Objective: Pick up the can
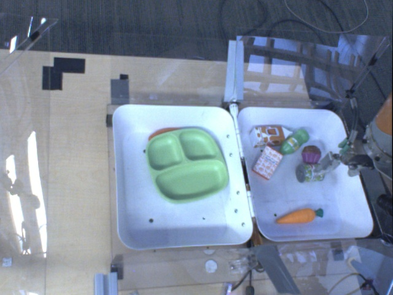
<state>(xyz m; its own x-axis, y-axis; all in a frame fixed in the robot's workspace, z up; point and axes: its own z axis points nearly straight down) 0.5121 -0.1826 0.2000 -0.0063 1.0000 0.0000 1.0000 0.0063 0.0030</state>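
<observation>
The can (310, 173) lies on its side in the right bin (353, 217), just below a purple thing (311, 154) too small to identify. The gripper (334, 162) sits just right of the can, at the bin's right wall; whether its jaws are wide or narrow cannot be told. The arm is mostly cut off. Below the can lies a carrot (298, 216); up-left of it, a carton (267, 163).

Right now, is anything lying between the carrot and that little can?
No. In the camera view, bare white bin floor separates the carrot from the can.
</observation>
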